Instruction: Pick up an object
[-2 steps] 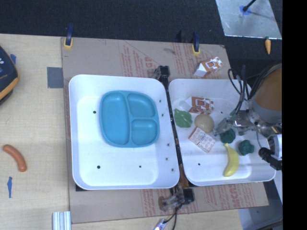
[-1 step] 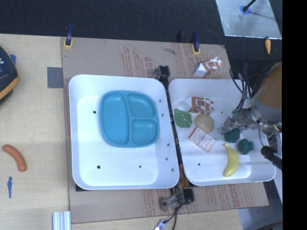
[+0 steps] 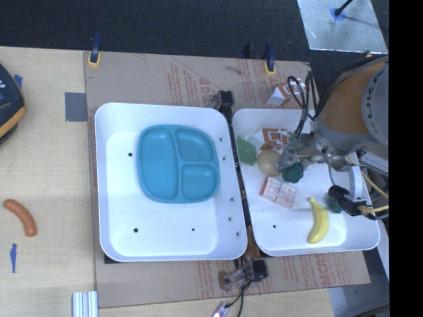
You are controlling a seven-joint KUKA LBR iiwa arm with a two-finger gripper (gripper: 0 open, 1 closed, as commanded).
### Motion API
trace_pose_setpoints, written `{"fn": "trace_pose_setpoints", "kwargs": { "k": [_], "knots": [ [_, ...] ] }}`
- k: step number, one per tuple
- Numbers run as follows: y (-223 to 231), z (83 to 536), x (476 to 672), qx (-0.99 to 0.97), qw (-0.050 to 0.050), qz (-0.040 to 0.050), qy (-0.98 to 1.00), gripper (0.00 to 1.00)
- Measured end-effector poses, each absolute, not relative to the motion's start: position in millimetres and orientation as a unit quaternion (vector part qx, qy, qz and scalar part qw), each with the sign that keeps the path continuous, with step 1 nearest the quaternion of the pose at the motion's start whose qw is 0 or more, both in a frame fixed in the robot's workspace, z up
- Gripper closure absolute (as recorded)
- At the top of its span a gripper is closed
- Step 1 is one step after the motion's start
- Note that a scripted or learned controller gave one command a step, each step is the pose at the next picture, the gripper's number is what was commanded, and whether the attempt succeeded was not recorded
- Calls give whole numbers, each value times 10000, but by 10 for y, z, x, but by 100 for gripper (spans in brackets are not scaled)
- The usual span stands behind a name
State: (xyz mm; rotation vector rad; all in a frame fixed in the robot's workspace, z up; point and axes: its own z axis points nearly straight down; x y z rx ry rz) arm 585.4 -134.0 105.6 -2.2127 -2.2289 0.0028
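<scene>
My gripper (image 3: pixel 292 156) hangs low in the right bin (image 3: pixel 291 243), near its middle. Right under it lies a dark green object (image 3: pixel 293 173), and a beige round object (image 3: pixel 268 162) sits just to its left. A light green leaf-shaped piece (image 3: pixel 246 150) lies further left by the bin wall. A red and white packet (image 3: pixel 278 192) lies flat below the gripper, and a yellow banana (image 3: pixel 318 220) rests at the front right. Another orange and white packet (image 3: pixel 272 137) lies behind the gripper. Whether anything is held is hidden by the wrist.
The left bin (image 3: pixel 119 236) holds a blue divided plate (image 3: pixel 178 162). On the bench at far left lie a red sausage (image 3: pixel 21 216) and a yellow and black device (image 3: pixel 9 104). The arm's grey and orange body (image 3: pixel 350 107) covers the right bin's back right corner.
</scene>
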Motion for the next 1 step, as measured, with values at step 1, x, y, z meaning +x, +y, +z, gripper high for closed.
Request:
{"fn": "trace_pose_setpoints", "kwargs": {
  "k": [1],
  "knots": [
    [-670,1924,5934,-7056,10,3,-7086,100]
  ]
}}
